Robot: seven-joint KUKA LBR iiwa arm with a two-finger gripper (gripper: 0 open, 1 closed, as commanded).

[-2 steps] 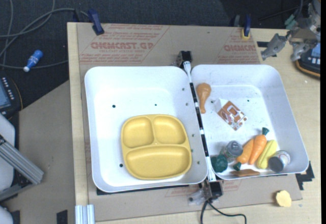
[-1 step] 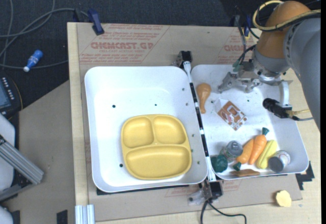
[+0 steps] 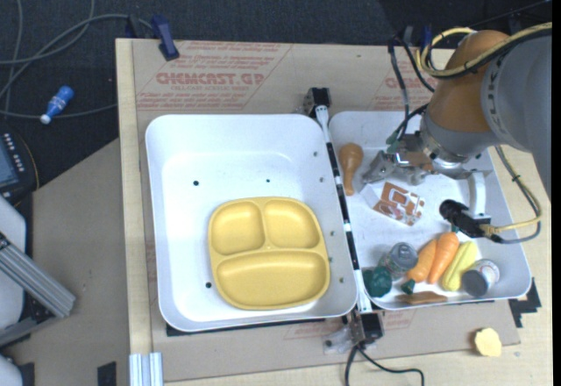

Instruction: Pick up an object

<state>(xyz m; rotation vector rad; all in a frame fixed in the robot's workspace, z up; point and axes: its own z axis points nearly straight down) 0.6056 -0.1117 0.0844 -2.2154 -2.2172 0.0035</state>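
My gripper [image 3: 399, 167] is low over the back of the right bin [image 3: 508, 239], beneath the grey wrist and its orange band [image 3: 465, 82]. Its fingers [image 3: 379, 168] are spread open and I see nothing held between them. Just in front of it lies a flat orange-and-white packet [image 3: 401, 203]. A brown drumstick-shaped toy [image 3: 351, 161] lies to its left by the bin wall. Along the bin's front edge sit a carrot [image 3: 436, 257], a yellow piece [image 3: 458, 264], a clear cup [image 3: 401, 256], a green toy [image 3: 379, 282] and a grey can [image 3: 480, 277].
The left bin [image 3: 175, 156] holds a yellow divided plate [image 3: 267, 253]. A black connector with a yellow cable [image 3: 460, 216] hangs over the right bin. A small yellow lump [image 3: 487, 341] lies on the bench, outside the bins at front right.
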